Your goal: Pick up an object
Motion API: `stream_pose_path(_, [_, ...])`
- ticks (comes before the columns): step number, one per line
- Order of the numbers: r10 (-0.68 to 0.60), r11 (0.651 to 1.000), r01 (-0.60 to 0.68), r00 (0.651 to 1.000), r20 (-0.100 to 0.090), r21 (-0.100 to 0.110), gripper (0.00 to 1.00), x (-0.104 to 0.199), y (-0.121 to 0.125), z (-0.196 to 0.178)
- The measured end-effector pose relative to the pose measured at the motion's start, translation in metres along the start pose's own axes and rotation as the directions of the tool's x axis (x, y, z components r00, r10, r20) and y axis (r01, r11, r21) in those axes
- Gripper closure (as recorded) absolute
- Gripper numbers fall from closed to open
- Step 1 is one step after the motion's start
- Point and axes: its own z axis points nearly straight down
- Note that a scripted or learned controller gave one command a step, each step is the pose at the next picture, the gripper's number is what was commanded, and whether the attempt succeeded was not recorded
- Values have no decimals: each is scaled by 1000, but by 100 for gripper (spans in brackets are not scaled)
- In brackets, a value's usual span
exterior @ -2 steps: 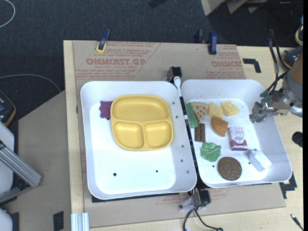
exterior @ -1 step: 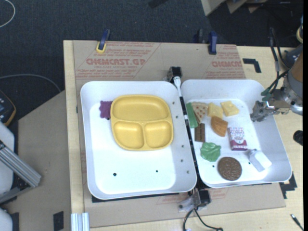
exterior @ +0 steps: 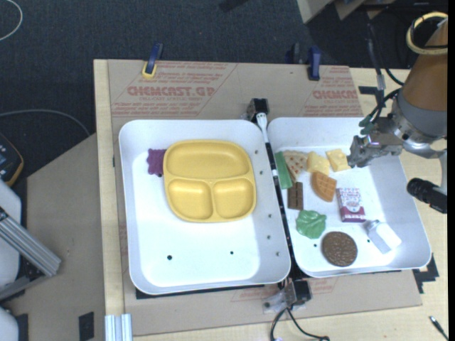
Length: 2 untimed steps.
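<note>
Camera view is showing us the bench (exterior: pixel 106 212) with two white bins. We are positioning the pincer (exterior: pixel 357 153) at the upper right of the right bin (exterior: pixel 405 212), low over its floor and just beside the yellow block (exterior: pixel 337 160). We cannot tell how the pincer is set, and we are seeing nothing between its tips. Candidate objects are lying loosely in this bin: green stick (exterior: pixel 284 170), cracker (exterior: pixel 296 163), pale wedge (exterior: pixel 318 163), waffle (exterior: pixel 323 186), brown bar (exterior: pixel 296 196), pink carton (exterior: pixel 350 204), green lump (exterior: pixel 311 224), brown disc (exterior: pixel 339 249) and white bottle (exterior: pixel 380 236). We are judging the yellow block to be the nearest target, since the arm is reaching in from that side. The left bin (exterior: pixel 142 254) is carrying a yellow tray (exterior: pixel 210 178) with a purple item (exterior: pixel 155 161) touching its left edge. Because neighbours are crowding the block, we are expecting a narrow approach.
</note>
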Motion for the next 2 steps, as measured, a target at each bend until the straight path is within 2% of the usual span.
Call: stream_pose_path(2, [1,1000,-1,1000,-3,7,100,93,21,13])
